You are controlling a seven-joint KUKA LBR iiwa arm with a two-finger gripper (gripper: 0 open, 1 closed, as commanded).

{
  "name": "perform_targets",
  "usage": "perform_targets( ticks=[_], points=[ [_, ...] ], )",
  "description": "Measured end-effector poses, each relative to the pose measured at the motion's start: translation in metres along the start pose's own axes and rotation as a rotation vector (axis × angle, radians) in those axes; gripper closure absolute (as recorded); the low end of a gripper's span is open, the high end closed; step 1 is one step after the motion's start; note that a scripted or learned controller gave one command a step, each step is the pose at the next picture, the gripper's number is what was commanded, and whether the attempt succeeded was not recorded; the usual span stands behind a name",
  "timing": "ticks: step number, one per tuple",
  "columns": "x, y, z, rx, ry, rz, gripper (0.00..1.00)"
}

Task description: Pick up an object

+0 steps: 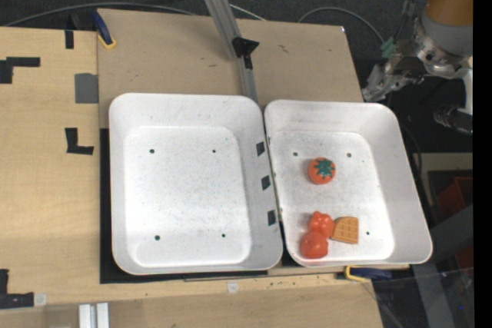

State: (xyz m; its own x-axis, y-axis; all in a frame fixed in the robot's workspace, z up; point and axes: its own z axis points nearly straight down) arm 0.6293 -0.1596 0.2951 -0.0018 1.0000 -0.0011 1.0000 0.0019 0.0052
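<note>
Three toys lay in the right bin (400, 165): a tomato (322, 170) near its middle, a red pepper (316, 234) and a waffle (346, 230) by its near edge. None was lifted; our gripper (382, 81) hung beyond the far right corner.

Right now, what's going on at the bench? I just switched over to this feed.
The KUKA arm is parked off the upper right corner of the right bin, its tool above the bench edge and carrying nothing I can see. Three toys lie untouched in that bin: a tomato with a green top near the middle, and a red pepper-like piece touching a small waffle near the front wall. No pick has started.
</note>
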Motion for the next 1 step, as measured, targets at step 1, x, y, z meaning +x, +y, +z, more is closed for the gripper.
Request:
perform_targets(
  ticks=[1],
  points=[
    [0.0487,-0.0173,0.0203,0.008,0.002,-0.003,1.0]
  ],
)
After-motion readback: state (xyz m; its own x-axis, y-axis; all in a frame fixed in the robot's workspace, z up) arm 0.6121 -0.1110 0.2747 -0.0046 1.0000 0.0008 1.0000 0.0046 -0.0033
